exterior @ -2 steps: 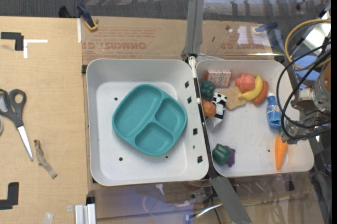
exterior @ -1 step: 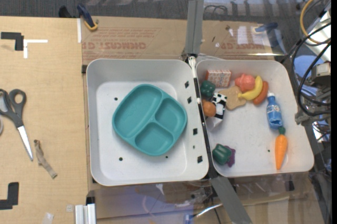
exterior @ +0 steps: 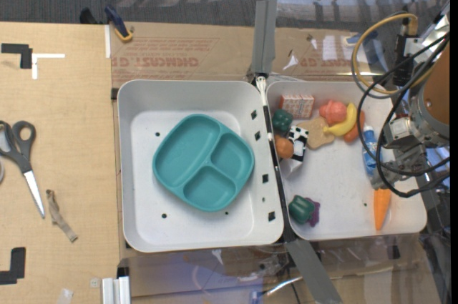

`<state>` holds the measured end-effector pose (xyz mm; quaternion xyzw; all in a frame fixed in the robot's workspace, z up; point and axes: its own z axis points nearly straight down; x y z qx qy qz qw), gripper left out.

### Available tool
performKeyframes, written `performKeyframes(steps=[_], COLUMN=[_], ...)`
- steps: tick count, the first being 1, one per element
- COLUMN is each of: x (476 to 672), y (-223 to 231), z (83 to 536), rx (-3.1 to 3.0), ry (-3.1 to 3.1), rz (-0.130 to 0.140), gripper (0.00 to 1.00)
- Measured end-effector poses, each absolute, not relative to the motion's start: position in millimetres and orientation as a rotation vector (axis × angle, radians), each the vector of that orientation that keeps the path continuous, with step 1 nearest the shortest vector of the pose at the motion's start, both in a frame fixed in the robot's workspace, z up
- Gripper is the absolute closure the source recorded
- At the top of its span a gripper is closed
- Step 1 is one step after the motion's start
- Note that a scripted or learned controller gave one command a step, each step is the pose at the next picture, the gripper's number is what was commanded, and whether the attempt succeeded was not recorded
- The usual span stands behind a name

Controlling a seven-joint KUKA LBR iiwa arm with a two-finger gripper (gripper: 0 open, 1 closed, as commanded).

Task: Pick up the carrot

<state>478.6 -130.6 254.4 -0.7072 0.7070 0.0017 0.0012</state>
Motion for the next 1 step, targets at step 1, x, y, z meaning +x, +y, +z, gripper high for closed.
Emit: performKeyframes(steps=[1], x=[478.9], y=[-115.9], z=[250.9], rx=[-2.511], ry=[1.882], rz=[0.004], gripper=[1.00])
